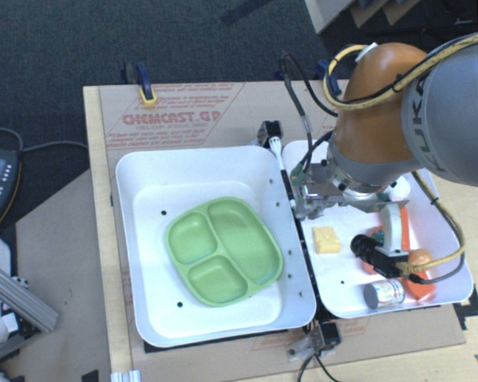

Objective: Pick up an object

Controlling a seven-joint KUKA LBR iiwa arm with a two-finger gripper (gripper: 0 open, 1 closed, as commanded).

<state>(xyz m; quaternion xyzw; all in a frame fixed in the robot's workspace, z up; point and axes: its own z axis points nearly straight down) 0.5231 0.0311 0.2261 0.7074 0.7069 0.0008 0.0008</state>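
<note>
Rounded arm [378, 99], glossy three-part green tray [223, 250]

A robotics lab — a plywood bench [179, 117] bearing two white bins [137, 231], loose cables [298, 103], dark carpet [55, 44].

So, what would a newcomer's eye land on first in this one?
First the green plate, split into three compartments, lying in the left bin. Then the bulky grey and orange arm reaching over the right bin, its claw low by the wall between the bins, just up from a yellow block.
</note>
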